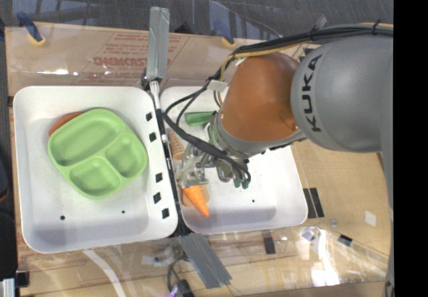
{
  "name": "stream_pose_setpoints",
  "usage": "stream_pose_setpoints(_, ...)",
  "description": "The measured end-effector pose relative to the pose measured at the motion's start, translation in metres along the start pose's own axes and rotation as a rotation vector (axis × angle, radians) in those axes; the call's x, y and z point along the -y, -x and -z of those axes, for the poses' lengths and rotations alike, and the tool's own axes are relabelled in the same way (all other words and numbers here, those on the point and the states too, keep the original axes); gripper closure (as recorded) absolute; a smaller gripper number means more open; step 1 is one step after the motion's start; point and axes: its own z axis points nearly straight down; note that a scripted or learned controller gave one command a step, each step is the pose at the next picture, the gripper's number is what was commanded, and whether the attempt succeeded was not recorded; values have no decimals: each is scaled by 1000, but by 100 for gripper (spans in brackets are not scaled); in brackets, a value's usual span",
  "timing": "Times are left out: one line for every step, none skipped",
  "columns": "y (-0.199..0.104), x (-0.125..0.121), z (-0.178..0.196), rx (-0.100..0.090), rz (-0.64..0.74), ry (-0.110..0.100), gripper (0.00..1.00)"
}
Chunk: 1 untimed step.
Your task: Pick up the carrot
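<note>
carrot lies lower centre of frame, near the front-left corner of right bin | gripper sits just above it, can't tell its state or any hold | you want it centred over the carrot's thick end before descending

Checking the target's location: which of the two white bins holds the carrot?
The right bin, under the arm; the carrot lies near its front left corner. The left bin holds a green plate.
</note>
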Motion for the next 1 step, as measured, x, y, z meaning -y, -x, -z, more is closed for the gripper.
stream_pose_setpoints(60, -65, -3, -4, 472, 1, 100)
